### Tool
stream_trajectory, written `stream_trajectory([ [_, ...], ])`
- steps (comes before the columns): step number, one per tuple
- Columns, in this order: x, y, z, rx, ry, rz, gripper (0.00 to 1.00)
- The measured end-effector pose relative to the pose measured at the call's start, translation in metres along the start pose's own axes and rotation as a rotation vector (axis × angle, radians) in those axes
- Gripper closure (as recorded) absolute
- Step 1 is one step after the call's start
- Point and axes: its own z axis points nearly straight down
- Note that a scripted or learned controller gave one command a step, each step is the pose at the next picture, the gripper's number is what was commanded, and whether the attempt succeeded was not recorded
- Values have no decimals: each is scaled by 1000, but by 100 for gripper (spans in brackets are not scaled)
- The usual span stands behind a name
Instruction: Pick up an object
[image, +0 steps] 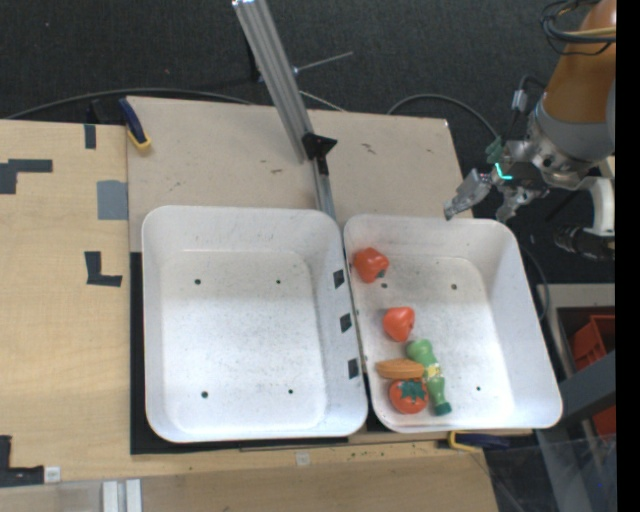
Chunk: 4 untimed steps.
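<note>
Right bin (520, 300) holds five toys, the left bin (160, 300) beside it. Gripper (487, 198) above far rim, jaws spread; nearest red toy (370, 264) well apart.

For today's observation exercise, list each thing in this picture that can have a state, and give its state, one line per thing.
gripper: open, holding nothing, above the right bin's far rim
right bin: holds all the toy food
upper red piece: lying loose near the bin's left wall
middle red piece: lying loose, apart from the others
tomato: bunched against the green and orange pieces
left bin: beside the right bin
</note>
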Motion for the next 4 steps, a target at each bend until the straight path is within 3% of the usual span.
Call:
stream_trajectory([
  [1,0,1,-3,-4,-1,-2,0],
  [2,-6,8,52,1,-1,0,0],
  [4,-15,-3,149,0,-1,0,0],
])
